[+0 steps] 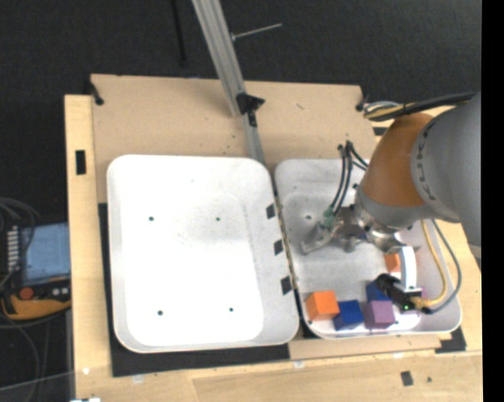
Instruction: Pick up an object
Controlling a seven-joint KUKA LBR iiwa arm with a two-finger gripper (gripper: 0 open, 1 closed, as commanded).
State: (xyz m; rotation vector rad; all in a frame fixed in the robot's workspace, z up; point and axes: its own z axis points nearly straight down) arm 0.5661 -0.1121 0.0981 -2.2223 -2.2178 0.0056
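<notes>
Along the front wall of the right bin (306, 182) lie an orange block (322, 305), a blue block (348, 315) and a purple block (379, 314) in a row. A dark blue piece (375, 292) sits just behind the purple block. A small orange thing (392, 262) peeks out from under the wrist. My gripper (319, 234) hangs low over the middle of the right bin, behind and to the left of the blocks, with nothing seen in it.
The left bin (189, 249) stands beside the right one, sharing a dividing rim with black clips. A slanted metal rail (227, 57) rises behind the bins. The arm's grey and orange body (419, 170) covers the right bin's back right.
</notes>
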